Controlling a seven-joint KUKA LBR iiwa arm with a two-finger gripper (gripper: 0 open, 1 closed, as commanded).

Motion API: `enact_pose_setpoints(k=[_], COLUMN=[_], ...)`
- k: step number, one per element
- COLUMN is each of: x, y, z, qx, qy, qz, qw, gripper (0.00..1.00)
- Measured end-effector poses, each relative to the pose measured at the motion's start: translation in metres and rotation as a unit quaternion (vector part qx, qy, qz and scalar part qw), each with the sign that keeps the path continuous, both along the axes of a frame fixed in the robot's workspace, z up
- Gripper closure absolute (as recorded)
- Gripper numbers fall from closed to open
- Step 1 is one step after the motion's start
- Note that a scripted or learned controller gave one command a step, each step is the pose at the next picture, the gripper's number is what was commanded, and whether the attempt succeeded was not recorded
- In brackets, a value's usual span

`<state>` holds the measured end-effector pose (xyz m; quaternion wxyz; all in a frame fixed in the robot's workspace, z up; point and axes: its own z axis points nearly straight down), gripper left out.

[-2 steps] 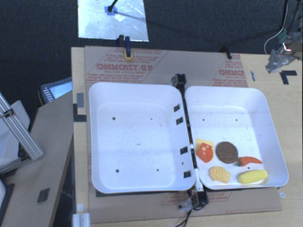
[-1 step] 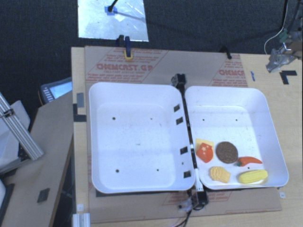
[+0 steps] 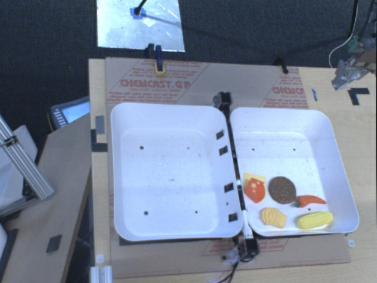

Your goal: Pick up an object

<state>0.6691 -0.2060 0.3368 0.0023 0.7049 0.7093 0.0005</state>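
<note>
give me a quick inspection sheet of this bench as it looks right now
surface: wooden bench with a printed board under two white bins, left bin and right bin, side by side
job's things: five toy foods clustered in the near corner of the right bin: red and yellow piece, brown disc, red pepper, corn cob, yellow ridged piece
clutter: yellow clamp on the board's far edge; black clips along the seam between the bins
end effector: at the top right, above the bench, too small to tell its state
cables: thin wire at the top right; wires at the near seam
surroundings: shiny sheet on dark floor; metal rail at left
</note>
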Motion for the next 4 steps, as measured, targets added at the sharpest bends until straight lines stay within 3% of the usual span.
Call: enact_pose_setpoints(k=[4], x=[0.0000], y=[0.0000], z=[0.0063], qx=[0.0000], qy=[0.000], qz=[0.000], qw=[1.0000], gripper=[1.00])
